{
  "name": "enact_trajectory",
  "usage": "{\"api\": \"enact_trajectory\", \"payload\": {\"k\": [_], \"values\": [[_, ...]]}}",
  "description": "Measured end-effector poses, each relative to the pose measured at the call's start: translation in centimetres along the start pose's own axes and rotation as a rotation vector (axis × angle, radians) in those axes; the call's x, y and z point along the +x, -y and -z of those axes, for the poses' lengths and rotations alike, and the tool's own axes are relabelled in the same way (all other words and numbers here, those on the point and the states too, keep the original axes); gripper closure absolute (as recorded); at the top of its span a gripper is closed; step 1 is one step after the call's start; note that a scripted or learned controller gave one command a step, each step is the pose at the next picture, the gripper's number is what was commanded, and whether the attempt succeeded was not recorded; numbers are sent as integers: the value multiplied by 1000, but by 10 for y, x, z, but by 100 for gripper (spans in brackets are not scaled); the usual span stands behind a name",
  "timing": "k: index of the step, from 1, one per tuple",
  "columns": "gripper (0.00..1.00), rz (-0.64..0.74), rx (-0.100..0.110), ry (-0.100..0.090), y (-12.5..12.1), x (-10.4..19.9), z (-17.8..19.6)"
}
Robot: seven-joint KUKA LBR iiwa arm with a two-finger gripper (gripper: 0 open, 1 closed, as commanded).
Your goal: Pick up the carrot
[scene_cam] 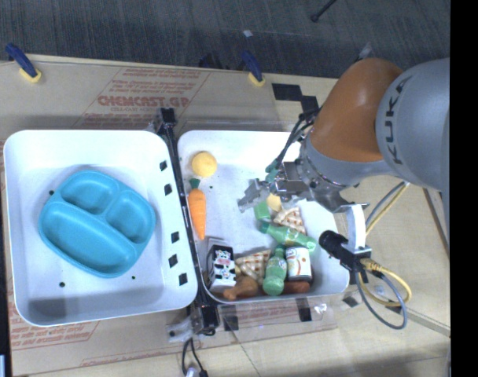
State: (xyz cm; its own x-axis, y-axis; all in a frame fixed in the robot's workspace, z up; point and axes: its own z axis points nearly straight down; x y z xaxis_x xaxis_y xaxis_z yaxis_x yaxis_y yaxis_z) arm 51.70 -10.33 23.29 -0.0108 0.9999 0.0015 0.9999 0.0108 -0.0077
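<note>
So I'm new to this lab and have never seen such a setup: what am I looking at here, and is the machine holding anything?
You are looking down at a slant from one fixed camera above a bench. The big grey and orange shape on the right is a robot arm; its gripper hangs over the right bin. That bin holds toy food: a carrot by the left wall, a yellow ball above it, and a heap of small packets and bottles toward the near side. The left bin holds a blue divided plate. Nothing visibly sits in the gripper, and the carrot lies untouched.
</note>
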Motion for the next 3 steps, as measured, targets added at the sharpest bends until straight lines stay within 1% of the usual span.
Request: {"api": "enact_trajectory", "payload": {"k": [1, 2, 3], "values": [[0, 43, -7, 7, -39, 5, -129], [0, -30, -1, 7, -93, 5, -140], [0, -187, -1, 9, -108, 7, -138]]}}
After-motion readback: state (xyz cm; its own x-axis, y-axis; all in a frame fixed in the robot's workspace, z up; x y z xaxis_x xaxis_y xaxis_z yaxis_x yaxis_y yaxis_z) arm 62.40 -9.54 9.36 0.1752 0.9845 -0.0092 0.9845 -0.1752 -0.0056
